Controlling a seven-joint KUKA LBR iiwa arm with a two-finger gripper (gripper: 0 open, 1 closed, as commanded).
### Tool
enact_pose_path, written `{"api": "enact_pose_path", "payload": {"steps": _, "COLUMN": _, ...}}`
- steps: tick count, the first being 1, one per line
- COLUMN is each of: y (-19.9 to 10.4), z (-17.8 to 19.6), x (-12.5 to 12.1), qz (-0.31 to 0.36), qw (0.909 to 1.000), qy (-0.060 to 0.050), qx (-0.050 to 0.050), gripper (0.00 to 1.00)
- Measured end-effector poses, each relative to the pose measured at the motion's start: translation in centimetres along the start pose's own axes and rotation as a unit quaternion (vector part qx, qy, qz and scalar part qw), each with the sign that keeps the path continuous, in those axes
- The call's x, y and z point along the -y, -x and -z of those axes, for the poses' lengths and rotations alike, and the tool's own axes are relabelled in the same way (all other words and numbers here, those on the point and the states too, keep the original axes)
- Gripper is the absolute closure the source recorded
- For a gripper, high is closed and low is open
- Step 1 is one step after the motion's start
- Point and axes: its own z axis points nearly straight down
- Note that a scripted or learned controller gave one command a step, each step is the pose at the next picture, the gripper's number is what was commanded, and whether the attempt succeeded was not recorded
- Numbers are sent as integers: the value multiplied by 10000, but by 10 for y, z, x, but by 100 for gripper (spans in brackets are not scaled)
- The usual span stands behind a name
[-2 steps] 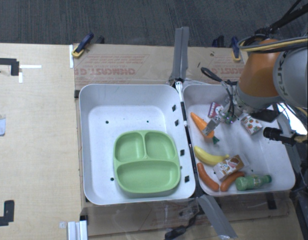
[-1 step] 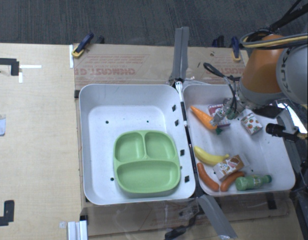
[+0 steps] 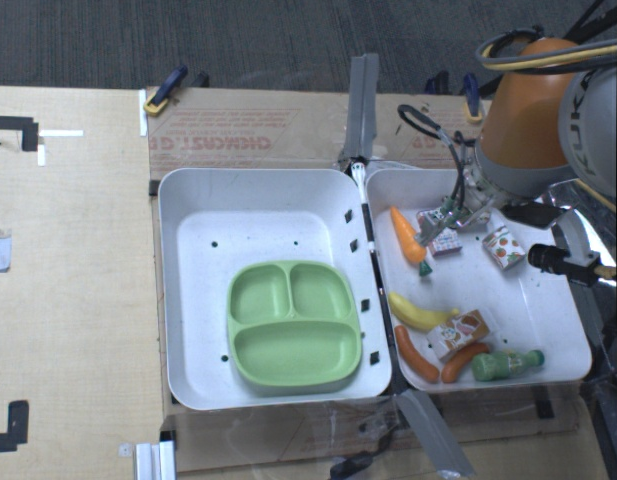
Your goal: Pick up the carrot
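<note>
The carrot (image 3: pixel 407 235) is orange with a green stub at its near end. It lies slanted in the right bin (image 3: pixel 558 313), close to that bin's left wall. My gripper (image 3: pixel 441 224) hangs low over the bin just to the right of the carrot, above a small purple-and-white packet (image 3: pixel 446 245). The arm's orange band (image 3: pixel 523 108) rises behind it at the upper right. Nothing shows the carrot lifted; it rests on the bin floor.
The right bin also holds a banana (image 3: pixel 420 313), two sausages (image 3: pixel 416 356), a green bottle (image 3: pixel 506 364), a small carton (image 3: pixel 458 332) and a strawberry-printed box (image 3: pixel 502 248). A green divided plate (image 3: pixel 293 323) sits in the left bin (image 3: pixel 188 268).
</note>
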Motion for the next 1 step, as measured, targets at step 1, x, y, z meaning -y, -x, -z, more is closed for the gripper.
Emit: {"api": "enact_pose_path", "payload": {"steps": 1, "y": -97, "z": -1, "x": 53, "qz": -720, "qw": 9974, "qy": -15, "qx": -10, "gripper": 100}}
